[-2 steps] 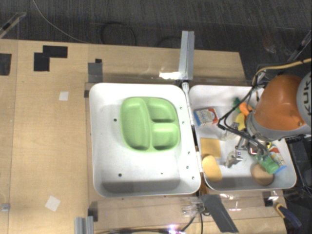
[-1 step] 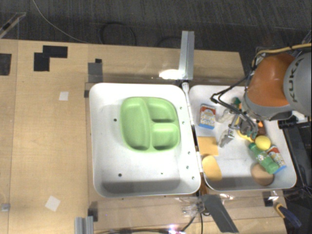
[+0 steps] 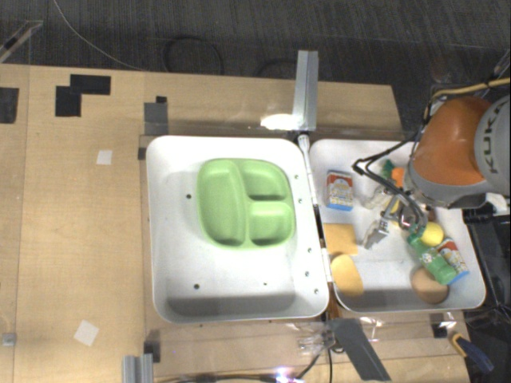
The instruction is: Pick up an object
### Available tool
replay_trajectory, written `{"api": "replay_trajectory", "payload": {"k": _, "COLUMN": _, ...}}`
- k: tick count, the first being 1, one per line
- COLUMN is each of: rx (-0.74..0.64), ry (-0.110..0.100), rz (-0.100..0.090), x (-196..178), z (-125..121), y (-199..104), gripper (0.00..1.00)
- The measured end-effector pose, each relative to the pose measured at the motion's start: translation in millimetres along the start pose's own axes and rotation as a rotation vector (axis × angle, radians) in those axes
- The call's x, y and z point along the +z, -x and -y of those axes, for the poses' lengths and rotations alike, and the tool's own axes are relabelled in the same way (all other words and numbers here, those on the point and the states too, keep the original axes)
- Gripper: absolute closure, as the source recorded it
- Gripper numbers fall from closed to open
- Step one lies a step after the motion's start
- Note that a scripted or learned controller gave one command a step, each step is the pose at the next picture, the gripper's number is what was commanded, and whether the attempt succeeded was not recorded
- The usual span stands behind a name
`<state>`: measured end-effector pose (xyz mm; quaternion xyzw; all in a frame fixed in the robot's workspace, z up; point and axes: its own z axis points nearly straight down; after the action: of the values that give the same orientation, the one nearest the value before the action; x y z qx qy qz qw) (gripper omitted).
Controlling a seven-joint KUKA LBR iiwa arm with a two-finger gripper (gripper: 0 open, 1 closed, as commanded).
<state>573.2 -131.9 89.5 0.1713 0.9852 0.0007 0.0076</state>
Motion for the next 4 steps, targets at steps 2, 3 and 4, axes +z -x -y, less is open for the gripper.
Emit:
{"api": "replay_trajectory", "payload": {"k": 2, "rx": 0.108, "ry": -0.002, "rz": -0.002, "x": 0.3, "z": -27.5, "y": 6.0, "gripper": 0.0}}
{"api": "replay_trajectory", "payload": {"k": 3, "rx": 0.168, "ry": -0.001, "rz": 0.001, "x": -1.8, "z": -19.6, "y": -47.5, "gripper": 0.0}}
{"api": "replay_trajectory", "payload": {"k": 4, "rx": 0.36, "ry": -0.002, "rz": -0.003, "x": 1.9, "z": -45.2, "y": 30.7, "gripper": 0.0}}
